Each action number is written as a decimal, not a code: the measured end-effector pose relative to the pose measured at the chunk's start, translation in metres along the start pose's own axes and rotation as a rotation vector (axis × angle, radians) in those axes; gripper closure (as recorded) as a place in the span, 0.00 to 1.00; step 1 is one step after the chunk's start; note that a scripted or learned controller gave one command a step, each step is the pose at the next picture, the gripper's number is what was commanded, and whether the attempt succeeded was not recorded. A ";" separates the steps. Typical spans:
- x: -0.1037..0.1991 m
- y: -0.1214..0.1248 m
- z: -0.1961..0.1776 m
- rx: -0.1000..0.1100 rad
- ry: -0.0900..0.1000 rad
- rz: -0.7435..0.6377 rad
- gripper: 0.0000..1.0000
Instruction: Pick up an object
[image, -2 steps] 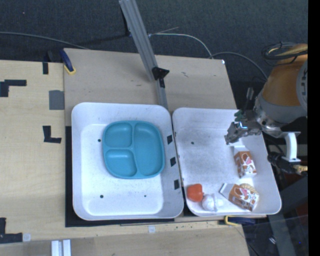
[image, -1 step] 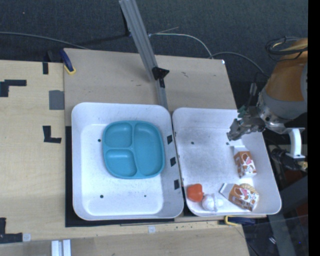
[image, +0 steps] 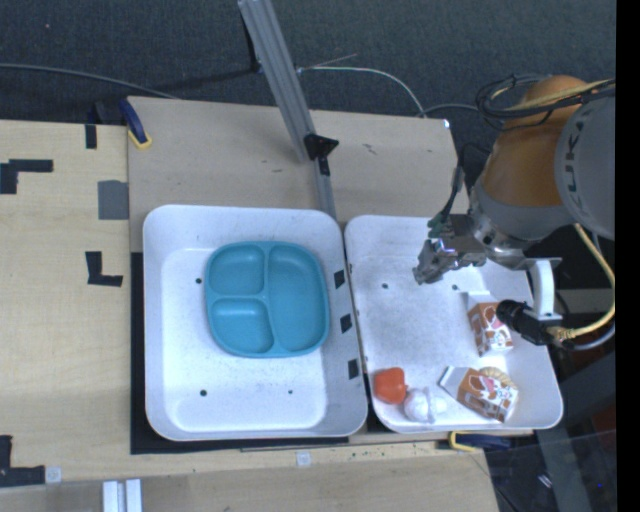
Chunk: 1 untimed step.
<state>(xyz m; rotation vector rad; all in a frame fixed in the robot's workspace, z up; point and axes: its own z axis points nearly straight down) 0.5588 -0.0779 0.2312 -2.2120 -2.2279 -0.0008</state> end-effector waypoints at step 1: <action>0.047 -0.012 0.001 0.002 0.000 0.001 1.00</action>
